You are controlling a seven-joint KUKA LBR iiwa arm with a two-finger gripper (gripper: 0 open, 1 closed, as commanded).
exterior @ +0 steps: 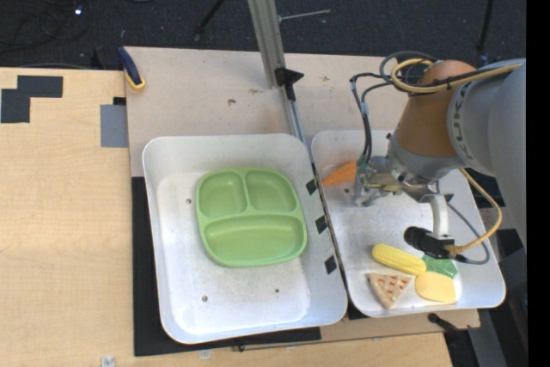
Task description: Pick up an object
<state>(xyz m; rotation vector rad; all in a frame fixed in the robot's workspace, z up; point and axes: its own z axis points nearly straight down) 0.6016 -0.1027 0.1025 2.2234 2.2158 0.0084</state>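
The pale wooden table [51,211] carries two white bins. In the left bin [232,296] a green divided plate [251,217] lies flat, three compartments facing up, well apart from the arm.

In the right bin [357,245], against its left wall near the far corner, lies an orange piece, probably a toy carrot [338,175]. Its long axis runs roughly across the bin, tilted a little, the right end farther from the camera. Just to its right, low over the bin floor, is the gripper [371,190], hanging under the grey wrist with its orange band. Whether the gripper is spread or pressed together cannot be told from this slant, and nothing shows clearly in its grasp.

This relation decides the coming move: the carrot lies directly left of the gripper, close enough that its right end may touch it, with the bin wall just beyond. A grasp would probably need a short shift left, closing across the carrot's narrow width; the wall leaves little room and could push the carrot aside.

Nearer the front lie a toy corn cob [398,258], a pizza-like wedge [387,288], a yellow piece [436,289] and a green piece [445,268], clustered and well apart from the gripper.
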